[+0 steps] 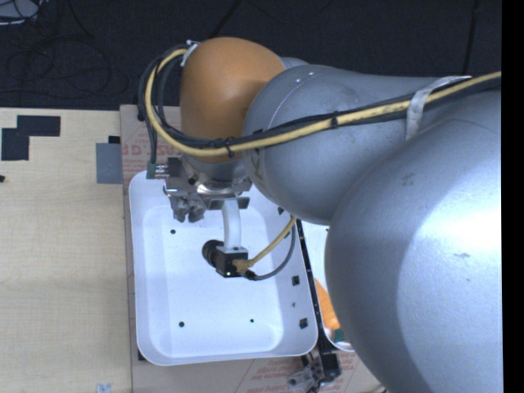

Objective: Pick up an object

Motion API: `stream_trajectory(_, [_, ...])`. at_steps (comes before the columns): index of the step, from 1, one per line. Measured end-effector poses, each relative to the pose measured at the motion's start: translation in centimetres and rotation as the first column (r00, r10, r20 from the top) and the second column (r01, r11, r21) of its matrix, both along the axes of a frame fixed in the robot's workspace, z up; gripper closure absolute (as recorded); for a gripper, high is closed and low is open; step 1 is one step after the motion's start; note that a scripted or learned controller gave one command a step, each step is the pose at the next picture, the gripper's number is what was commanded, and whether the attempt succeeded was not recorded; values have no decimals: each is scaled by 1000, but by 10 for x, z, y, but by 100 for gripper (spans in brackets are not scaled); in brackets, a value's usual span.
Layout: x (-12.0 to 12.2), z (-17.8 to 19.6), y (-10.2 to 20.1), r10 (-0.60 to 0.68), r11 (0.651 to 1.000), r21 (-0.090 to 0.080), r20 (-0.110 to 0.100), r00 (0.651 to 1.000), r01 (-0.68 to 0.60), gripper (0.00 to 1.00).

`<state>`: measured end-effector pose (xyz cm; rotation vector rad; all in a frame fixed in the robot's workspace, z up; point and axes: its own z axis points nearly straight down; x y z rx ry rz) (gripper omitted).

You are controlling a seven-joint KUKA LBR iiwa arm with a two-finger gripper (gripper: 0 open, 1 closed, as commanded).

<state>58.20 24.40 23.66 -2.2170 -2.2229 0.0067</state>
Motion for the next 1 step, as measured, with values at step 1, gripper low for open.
stream_trajectory(1, [0,1,-1,0,1000,-1,1,1000,0,0])
